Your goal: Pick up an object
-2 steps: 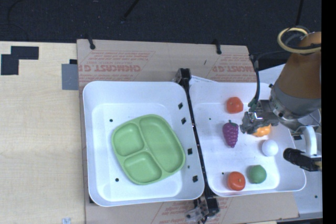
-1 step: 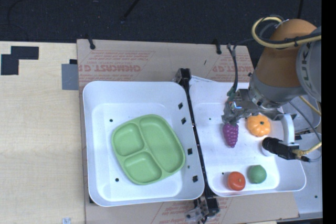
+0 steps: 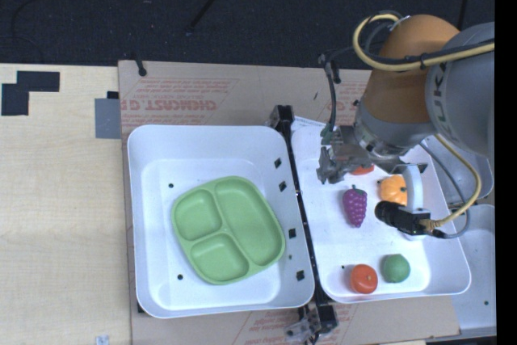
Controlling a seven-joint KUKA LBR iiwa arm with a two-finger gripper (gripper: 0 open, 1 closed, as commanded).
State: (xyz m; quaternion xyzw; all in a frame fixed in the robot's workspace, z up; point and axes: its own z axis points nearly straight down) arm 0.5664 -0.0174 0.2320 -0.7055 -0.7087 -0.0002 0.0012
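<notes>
Two shallow white plastic bins are set side by side on a flat sheet of brown cardboard [image 3: 202,93]. In the left bin [image 3: 153,149] a green three-compartment plastic plate [image 3: 228,230] is laid near the middle. In the right bin [image 3: 448,275] a purple toy grape bunch [image 3: 355,205] is placed centrally, with an orange-yellow toy fruit [image 3: 393,189] just to its right. At the near edge a red-orange toy tomato [image 3: 364,279] is set just left of a green round toy fruit [image 3: 395,267]. The grey arm's gripper [image 3: 335,171] is positioned over the right bin's far left part, behind the grape bunch.
</notes>
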